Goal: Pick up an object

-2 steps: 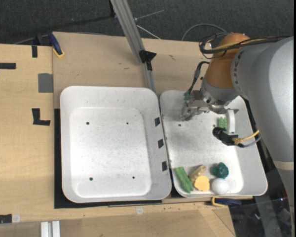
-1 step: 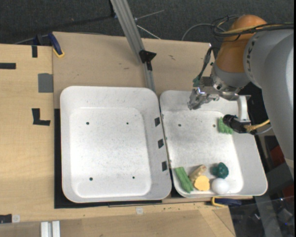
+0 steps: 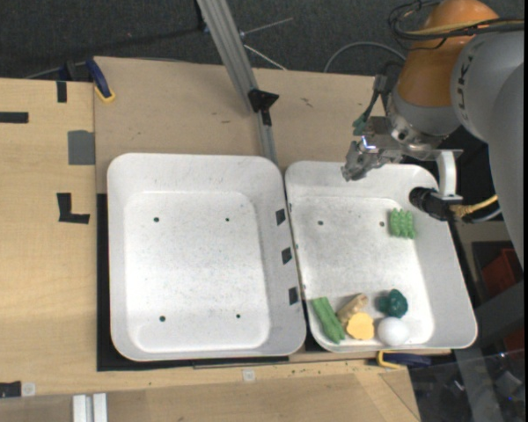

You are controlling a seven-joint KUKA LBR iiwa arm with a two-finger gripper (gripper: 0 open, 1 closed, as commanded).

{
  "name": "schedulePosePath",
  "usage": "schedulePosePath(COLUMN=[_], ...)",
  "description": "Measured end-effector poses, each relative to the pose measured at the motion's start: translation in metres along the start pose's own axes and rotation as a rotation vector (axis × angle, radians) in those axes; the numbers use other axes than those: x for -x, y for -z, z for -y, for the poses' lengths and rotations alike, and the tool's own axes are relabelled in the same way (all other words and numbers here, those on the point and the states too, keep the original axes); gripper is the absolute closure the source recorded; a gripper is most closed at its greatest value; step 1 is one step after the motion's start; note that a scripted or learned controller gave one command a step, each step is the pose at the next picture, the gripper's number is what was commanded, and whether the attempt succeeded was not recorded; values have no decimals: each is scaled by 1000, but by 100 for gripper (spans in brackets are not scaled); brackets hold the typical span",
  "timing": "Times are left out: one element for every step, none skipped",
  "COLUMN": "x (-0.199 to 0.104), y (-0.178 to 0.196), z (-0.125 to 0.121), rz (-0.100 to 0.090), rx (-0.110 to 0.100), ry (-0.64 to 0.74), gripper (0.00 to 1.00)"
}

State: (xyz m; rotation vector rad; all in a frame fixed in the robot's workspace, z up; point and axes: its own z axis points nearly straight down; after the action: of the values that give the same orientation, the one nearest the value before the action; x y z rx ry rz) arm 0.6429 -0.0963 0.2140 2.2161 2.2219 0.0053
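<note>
Hovering over the far rim of the right bin (image 3: 422, 178), the pincer (image 3: 359, 167) carries nothing I can see (can't tell its state), so I'd drop straight onto the lone green block (image 3: 402, 224) nearby, skipping that crowded near-edge pile.

A wooden bench (image 3: 35, 236) carries two shallow white bins: the left bin (image 3: 123, 236) at 9 o'clock of the right bin (image 3: 449, 271), their rims touching. A grey metal bar (image 3: 229, 47) slants down from 12 o'clock, ending at a black clamp (image 3: 262, 100) just above the bins' meeting edges. Black tape marks (image 3: 66, 207) sit at 9 o'clock; a blue-and-yellow clip (image 3: 99, 81) lies at 11 o'clock
</note>
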Motion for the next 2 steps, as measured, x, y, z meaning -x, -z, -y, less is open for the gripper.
schedulePosePath(x=[0,-58], y=[31,38], z=[-1,6], rz=[0,-2], rx=[-2,-6], ry=[-1,4], gripper=[100,100])
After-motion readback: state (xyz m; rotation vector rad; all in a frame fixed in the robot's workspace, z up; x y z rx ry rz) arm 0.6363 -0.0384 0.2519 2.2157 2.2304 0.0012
